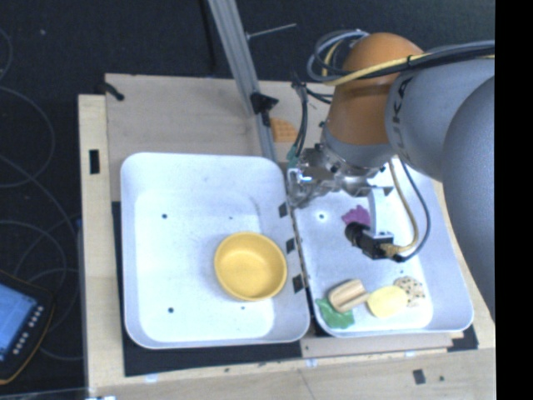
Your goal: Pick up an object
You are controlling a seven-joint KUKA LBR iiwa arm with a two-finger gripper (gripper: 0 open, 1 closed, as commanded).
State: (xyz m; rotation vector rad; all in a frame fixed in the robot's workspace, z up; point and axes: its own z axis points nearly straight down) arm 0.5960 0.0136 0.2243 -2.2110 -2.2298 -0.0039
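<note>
My gripper (301, 187) hangs over the far left corner of the right bin (441, 257), close to the wall shared by the two bins. Under the arm, a small purple object (358, 217) lies in the right bin, just right of the gripper. Along that bin's near edge lie a tan cylinder (346, 293), a green piece (333, 313), a yellow block (385, 302) and a speckled beige piece (410, 287). A yellow bowl (250, 265) stands upright in the left bin (166, 223), well apart from the gripper.
A slanted metal post (237, 57) rises from behind the bins near the gripper. A black cable fitting (371, 242) dangles from the arm over the middle of the right bin. The bulky grey arm covers that bin's far right part.
</note>
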